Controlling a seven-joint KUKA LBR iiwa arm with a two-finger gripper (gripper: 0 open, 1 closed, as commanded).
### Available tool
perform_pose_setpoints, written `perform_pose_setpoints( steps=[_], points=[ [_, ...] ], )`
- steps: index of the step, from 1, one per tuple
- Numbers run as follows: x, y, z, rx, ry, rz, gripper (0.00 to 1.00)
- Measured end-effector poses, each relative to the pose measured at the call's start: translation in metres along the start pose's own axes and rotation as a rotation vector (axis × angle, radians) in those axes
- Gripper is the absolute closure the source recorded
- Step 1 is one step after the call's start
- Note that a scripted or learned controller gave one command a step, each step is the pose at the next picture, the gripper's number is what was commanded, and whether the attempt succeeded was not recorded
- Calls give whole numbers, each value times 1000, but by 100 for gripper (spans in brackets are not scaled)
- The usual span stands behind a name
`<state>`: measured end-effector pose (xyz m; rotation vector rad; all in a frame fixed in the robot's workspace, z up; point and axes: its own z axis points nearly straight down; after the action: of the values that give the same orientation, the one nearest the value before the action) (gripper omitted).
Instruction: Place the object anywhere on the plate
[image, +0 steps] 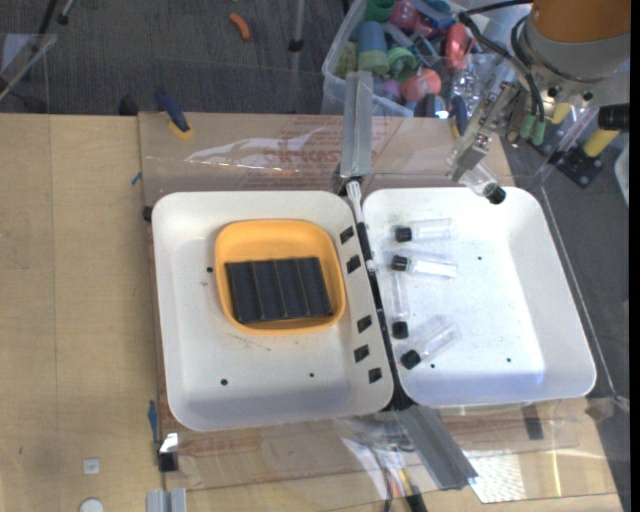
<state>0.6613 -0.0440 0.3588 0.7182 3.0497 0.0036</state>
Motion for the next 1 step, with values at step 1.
perform_pose_setpoints(
  steps=[1],
  points=[
    [1,-4,-78,-1,0,-213,100]
  ],
)
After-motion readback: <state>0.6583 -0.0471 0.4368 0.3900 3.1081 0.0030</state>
